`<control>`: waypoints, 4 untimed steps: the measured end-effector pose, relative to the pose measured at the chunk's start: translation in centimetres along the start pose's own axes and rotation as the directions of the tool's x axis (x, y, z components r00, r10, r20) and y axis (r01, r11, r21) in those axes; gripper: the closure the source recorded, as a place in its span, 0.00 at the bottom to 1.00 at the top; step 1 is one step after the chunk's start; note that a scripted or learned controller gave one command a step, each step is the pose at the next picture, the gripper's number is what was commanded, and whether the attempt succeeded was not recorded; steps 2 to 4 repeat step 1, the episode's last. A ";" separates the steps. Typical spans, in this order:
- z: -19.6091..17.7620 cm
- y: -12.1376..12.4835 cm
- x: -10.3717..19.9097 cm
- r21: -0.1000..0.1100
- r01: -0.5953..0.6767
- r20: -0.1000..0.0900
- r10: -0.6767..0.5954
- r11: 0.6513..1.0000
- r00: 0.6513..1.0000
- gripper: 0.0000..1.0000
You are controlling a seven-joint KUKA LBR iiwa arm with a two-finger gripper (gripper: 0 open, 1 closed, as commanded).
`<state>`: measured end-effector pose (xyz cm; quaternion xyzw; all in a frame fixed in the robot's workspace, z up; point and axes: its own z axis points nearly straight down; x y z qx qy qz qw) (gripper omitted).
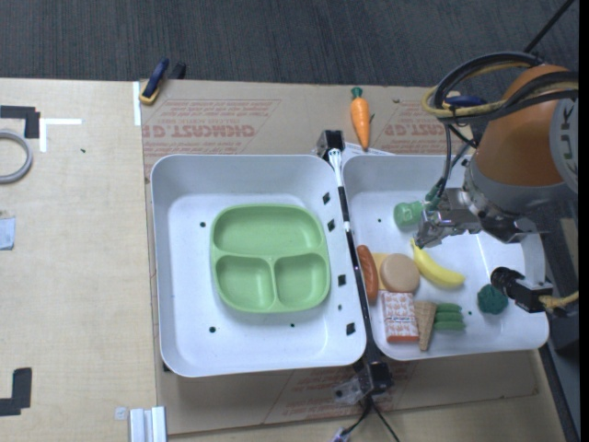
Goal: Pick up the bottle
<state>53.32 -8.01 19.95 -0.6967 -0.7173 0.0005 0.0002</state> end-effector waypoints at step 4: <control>-4.3 -4.7 1.3 0.001 -0.058 0.000 0.058 0.998 0.998 1.00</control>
